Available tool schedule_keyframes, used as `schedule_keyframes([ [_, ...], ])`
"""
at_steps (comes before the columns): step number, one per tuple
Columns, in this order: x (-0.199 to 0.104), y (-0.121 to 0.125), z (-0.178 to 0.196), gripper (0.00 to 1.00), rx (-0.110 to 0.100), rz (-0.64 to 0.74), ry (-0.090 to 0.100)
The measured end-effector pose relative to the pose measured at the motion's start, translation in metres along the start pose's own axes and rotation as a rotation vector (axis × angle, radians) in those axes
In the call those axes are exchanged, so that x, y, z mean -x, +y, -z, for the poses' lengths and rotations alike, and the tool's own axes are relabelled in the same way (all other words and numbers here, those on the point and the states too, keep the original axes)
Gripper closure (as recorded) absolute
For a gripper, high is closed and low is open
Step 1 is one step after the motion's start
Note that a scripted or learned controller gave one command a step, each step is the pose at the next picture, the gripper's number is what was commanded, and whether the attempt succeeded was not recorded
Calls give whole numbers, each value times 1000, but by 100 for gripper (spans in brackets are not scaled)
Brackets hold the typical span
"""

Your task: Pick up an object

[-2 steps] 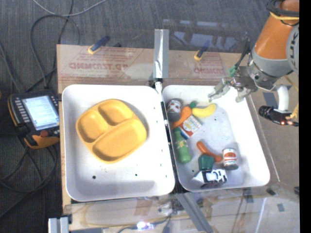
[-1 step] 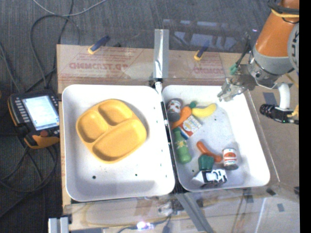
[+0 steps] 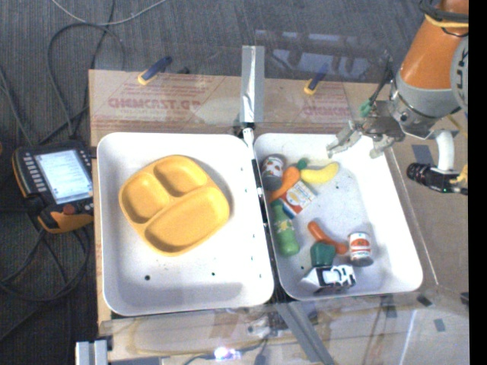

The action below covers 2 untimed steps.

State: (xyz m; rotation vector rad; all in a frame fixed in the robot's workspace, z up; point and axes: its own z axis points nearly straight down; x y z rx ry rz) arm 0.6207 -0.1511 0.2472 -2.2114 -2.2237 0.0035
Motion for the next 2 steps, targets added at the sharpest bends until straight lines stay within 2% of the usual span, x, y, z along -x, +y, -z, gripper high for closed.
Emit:
schedule_keyframes([
  [1, -35, -9, -144, 0, 21, 163, -6],
  [2, -40, -87, -152, 0, 35, 336, -11],
])
